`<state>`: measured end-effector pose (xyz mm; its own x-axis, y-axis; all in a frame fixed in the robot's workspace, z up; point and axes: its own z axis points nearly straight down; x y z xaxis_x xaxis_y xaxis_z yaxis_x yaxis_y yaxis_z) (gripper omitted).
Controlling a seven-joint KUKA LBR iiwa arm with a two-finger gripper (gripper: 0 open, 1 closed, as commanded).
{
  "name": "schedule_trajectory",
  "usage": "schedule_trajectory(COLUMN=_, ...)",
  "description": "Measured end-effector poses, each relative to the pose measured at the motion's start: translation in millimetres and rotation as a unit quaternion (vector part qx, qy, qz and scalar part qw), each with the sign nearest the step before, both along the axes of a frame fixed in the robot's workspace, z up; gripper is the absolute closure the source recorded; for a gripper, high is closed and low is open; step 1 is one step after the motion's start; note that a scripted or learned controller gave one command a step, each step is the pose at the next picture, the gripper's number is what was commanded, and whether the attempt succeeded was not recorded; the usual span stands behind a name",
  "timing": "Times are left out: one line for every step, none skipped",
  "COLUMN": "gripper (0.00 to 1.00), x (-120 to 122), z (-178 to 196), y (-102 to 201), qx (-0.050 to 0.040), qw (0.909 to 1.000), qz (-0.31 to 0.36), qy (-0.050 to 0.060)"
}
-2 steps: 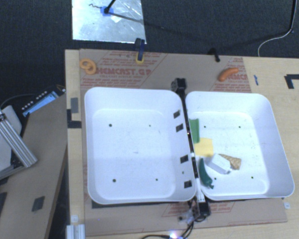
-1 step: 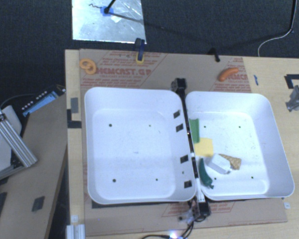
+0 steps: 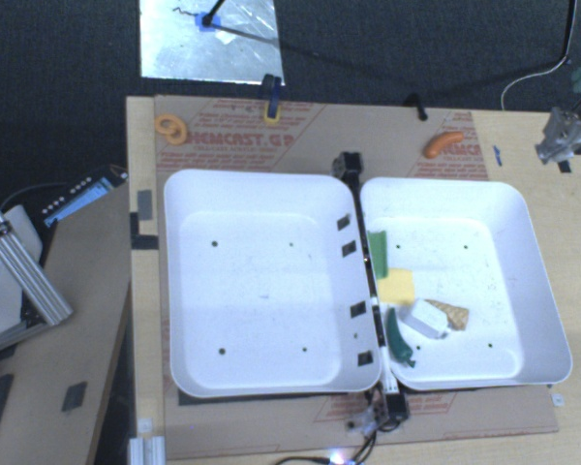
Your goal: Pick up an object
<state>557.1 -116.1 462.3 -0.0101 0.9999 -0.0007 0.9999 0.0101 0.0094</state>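
Dark green piece (image 3: 399,341) beside white block (image 3: 426,320)

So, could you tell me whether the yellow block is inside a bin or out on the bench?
Inside: the yellow block lies on the floor of the right bin, near its left wall.

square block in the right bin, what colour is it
Yellow; the square block shows in the camera view.

Orange sausage toy (image 3: 443,144) on bench (image 3: 523,134)
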Motion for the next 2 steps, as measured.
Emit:
schedule_trajectory(gripper=1.0, x=-54, z=-14, y=38, qx=0.0009, qw=1.0, qz=-0.002, qy=0.004)
schedule_trajectory(gripper=1.0, x=-51, z=-30, y=-82, qx=-0.0022, qw=0.9999, qz=-0.01, qy=0.004)
